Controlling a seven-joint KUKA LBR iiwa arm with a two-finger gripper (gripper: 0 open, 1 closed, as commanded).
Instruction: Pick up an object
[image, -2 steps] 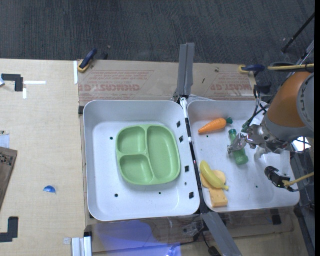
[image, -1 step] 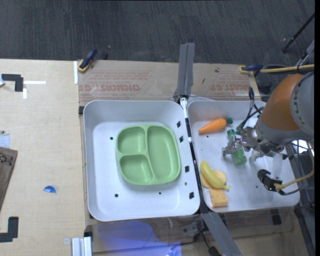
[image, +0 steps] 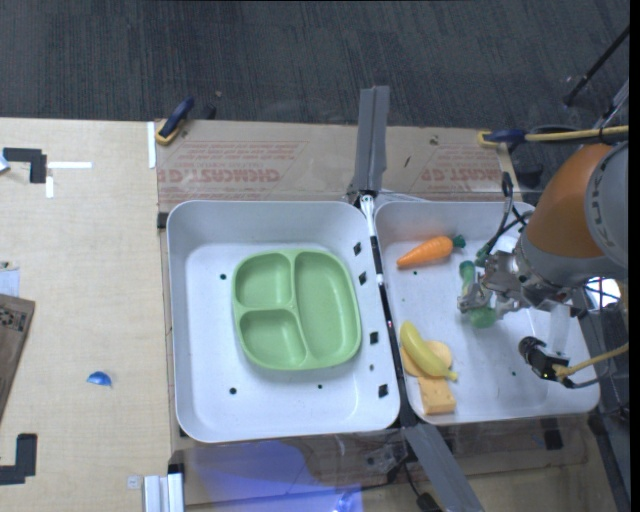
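Wooden counter (image: 80, 290) is carrying two white bins, and we're seeing the pincer (image: 478, 300) hanging low in the right bin (image: 500, 395), right over a small green object (image: 483, 318) that's touching it or just under it; we can't tell whether it's open or closed. We're worrying it's nudging that piece aside or coming up with nothing, since the carrot (image: 426, 251) and banana (image: 424, 350) are lying apart, off to its left in view.

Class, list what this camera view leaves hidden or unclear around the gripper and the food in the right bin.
- Gripper: too small and cluttered to tell open or shut.
- Green thing beneath it: partly covered by the gripper; identity unclear.
- Orange block: top hidden under the banana.
- Arm: cut off by the right edge.
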